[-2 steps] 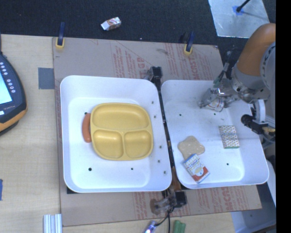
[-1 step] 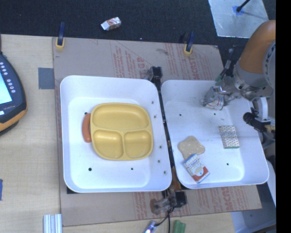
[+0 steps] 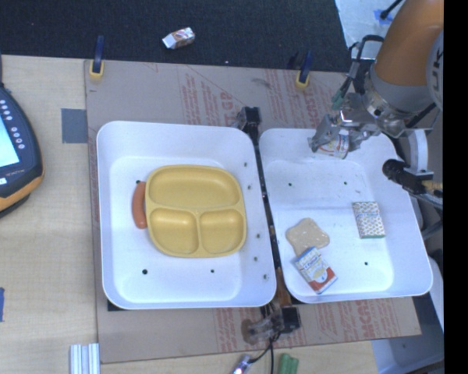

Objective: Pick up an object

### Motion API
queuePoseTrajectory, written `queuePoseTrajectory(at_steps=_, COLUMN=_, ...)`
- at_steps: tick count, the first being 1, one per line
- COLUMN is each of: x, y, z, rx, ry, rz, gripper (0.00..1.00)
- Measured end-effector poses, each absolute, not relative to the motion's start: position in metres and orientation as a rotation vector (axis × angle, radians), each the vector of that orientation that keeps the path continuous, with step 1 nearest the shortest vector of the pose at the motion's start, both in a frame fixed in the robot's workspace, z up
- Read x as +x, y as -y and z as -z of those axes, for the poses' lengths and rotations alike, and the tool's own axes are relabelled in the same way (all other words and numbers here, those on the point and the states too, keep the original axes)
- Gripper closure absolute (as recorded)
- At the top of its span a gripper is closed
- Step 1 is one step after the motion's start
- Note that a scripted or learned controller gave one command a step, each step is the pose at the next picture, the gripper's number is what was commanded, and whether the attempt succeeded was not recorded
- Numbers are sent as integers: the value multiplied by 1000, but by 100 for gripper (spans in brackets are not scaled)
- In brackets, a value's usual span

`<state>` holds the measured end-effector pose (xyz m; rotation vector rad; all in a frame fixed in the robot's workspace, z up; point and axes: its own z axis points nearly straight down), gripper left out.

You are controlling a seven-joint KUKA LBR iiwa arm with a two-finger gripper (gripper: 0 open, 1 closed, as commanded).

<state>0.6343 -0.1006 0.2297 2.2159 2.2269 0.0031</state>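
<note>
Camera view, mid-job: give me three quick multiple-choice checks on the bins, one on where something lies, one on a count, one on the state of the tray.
1. Where is the hot dog?
A. in the right bin
B. in the left bin, against the yellow tray's left edge
C. on the black floor

2. How many compartments has the yellow tray?
A. three
B. five
C. one

3. What do the tray's compartments hold?
A. the sponge
B. the packets
C. nothing

Answers:
1 B, it lies beside the tray in the left bin.
2 A, one long section above two smaller ones.
3 C, all sections show bare yellow; the loose items lie in the right bin.
</note>
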Motion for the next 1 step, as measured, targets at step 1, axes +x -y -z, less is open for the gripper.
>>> queuePoseTrajectory(at_steps=1, x=581, y=45, z=-227, rx=2216, ry=-2230, rz=5, gripper=100)
